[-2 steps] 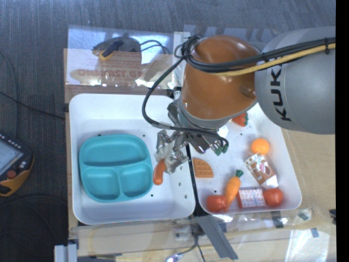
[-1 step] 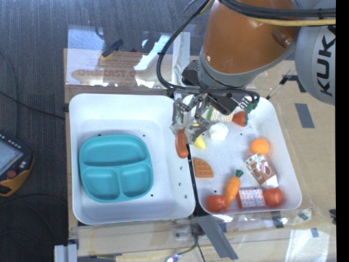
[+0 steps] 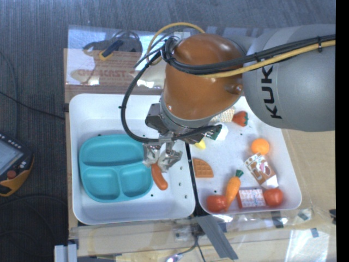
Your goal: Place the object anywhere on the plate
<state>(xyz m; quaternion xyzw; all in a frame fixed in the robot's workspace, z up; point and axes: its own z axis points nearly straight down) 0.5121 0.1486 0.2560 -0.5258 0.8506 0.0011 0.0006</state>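
A teal plate (image 3: 112, 167) with three compartments lies in the left bin (image 3: 87, 111). My gripper (image 3: 161, 157) hangs below the orange wrist band, over the bin floor just right of the plate's right rim. An orange-red toy sausage (image 3: 159, 178) sits slantwise directly under the gripper. Its upper end is tucked beneath the gripper and its lower end is beside the plate's lower right corner. I cannot tell whether the sausage is held or rests on the bin floor.
The right bin (image 3: 289, 162) holds several toy foods: an orange (image 3: 260, 146), a carrot (image 3: 233, 187), two tomatoes (image 3: 216, 203), a waffle piece (image 3: 202, 168), small cartons (image 3: 260, 168) and a strawberry (image 3: 240, 118). The bulky arm covers the bins' upper middle.
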